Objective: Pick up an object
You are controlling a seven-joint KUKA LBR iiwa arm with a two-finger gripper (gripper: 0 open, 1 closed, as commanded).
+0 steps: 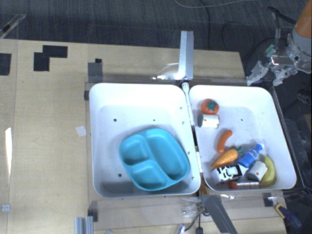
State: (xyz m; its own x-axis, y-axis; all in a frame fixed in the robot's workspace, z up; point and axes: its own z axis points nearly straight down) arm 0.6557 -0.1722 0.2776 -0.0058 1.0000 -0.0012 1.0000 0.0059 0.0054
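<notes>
Blue divided tray (155, 159) in left bin (105, 101), cluttered toys in right bin (253, 99), end effector (274, 68) beyond, grip state unclear.

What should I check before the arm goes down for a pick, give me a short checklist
1. Gripper clear of the bins: ok, it sits past the right bin's far right corner.
2. Gripper carrying nothing: ok, nothing shows between its fingers.
3. Objects in reach: ok, tomato, sausage, carrot, bottle and banana lie in the right bin.
4. Isolated target: ok, tomato stands apart from the near pile.
5. Left bin: holds a blue tray.
</notes>
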